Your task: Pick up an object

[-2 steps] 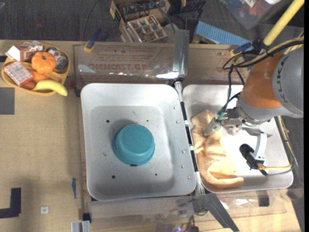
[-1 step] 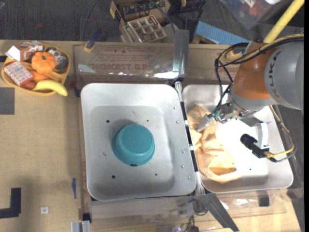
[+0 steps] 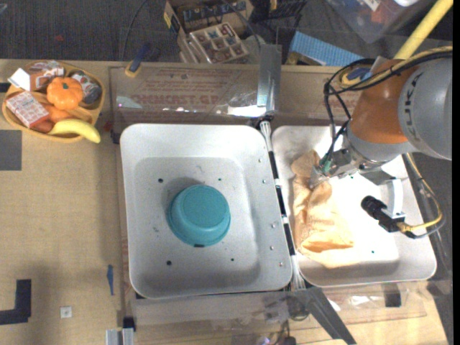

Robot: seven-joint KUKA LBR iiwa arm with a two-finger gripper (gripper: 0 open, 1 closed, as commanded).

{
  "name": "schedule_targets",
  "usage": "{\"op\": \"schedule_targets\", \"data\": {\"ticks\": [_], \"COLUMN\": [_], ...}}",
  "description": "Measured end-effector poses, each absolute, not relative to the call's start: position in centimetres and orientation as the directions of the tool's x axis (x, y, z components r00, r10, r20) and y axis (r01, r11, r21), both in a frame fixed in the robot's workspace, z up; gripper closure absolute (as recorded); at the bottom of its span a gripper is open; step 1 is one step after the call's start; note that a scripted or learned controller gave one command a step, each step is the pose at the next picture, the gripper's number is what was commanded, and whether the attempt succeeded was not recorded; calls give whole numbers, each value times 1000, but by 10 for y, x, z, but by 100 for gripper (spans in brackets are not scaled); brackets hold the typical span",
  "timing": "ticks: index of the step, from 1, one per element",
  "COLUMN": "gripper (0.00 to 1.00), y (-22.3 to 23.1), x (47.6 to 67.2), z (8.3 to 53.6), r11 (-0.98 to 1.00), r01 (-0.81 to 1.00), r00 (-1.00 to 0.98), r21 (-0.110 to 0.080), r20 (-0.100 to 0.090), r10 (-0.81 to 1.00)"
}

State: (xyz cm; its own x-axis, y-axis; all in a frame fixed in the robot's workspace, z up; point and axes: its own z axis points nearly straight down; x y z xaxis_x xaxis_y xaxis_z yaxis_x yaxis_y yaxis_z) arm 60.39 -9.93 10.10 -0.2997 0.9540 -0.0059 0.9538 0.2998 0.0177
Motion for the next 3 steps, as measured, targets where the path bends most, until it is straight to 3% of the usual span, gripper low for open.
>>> {"op": "schedule_targets", "data": {"ticks": [1, 2, 3], "gripper": [0, 0, 100], "y": [-100, -100, -101], "x": [604, 638, 640], "z": [101, 89, 101], "r11": [300, 360, 358], "r01": [954, 933, 934], "r00": [-300, -360, -358], "r21": [18, 8, 15], "r20": [-6, -4, -6], "r10": [954, 933, 934]}}
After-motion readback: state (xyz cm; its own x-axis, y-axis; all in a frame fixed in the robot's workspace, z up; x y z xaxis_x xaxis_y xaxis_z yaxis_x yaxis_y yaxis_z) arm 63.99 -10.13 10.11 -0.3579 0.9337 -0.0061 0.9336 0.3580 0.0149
